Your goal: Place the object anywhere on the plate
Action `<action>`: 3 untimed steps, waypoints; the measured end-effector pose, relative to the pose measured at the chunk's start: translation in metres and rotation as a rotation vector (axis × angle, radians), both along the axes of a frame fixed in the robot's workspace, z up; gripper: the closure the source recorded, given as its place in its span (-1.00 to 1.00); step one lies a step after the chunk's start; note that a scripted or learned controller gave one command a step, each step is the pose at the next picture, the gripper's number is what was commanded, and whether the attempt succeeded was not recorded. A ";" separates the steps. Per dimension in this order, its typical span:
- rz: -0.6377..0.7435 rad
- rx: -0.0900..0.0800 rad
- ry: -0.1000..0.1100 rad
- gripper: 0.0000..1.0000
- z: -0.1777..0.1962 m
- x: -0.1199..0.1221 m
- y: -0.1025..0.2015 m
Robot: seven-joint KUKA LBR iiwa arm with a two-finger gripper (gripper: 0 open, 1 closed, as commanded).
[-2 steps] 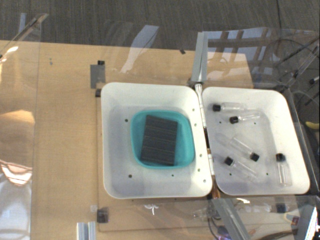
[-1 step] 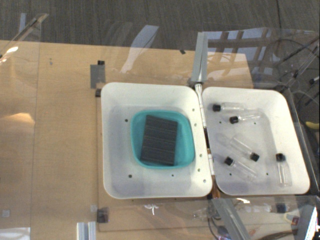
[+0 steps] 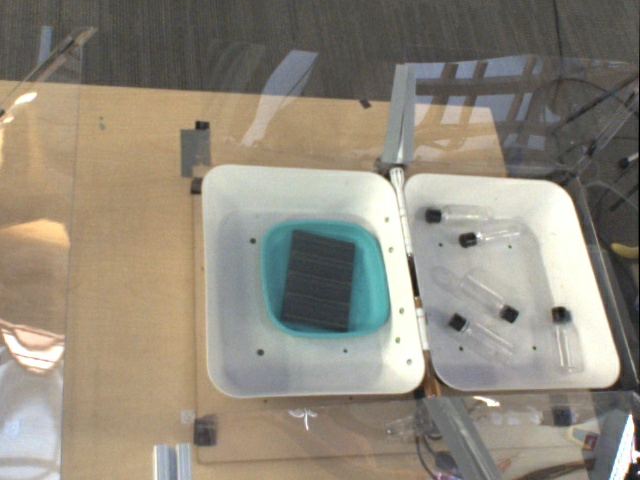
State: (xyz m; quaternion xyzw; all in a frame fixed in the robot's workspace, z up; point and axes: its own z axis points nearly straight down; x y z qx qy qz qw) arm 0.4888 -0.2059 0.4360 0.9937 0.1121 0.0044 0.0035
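We log a dark grey rectangular ribbed block (image 3: 319, 283) lying flat on the square teal plate with rounded corners (image 3: 375, 308). The block sits a little left of the plate's middle, its long side running near to far, tilted slightly, with teal rim showing on every side of it.

The plate rests in the middle of the left shallow white bin (image 3: 230, 348), well apart from all four walls.

Just beside it, across the shared rims, we note the right shallow white bin (image 3: 590, 368). In it lie five clear plastic tubes with black caps: one (image 3: 455, 213) near the far left corner, one (image 3: 488, 236) just below it, one (image 3: 490, 299) in the middle running diagonally, one (image 3: 478, 333) toward the near side, and one (image 3: 563, 336) upright along the right wall. All lie flat and apart from each other, though the middle two come close.

Both bins sit on a light wooden tabletop (image 3: 110, 268). A grey metal post (image 3: 399, 118) rises behind the seam between the bins.
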 end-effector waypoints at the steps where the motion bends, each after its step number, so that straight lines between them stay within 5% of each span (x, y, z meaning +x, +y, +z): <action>1: -0.015 0.000 0.001 -1.00 0.000 0.000 0.000; 2: -0.014 0.000 0.002 -1.00 0.000 0.000 0.000; 3: -0.014 0.000 0.000 -1.00 0.000 0.056 0.001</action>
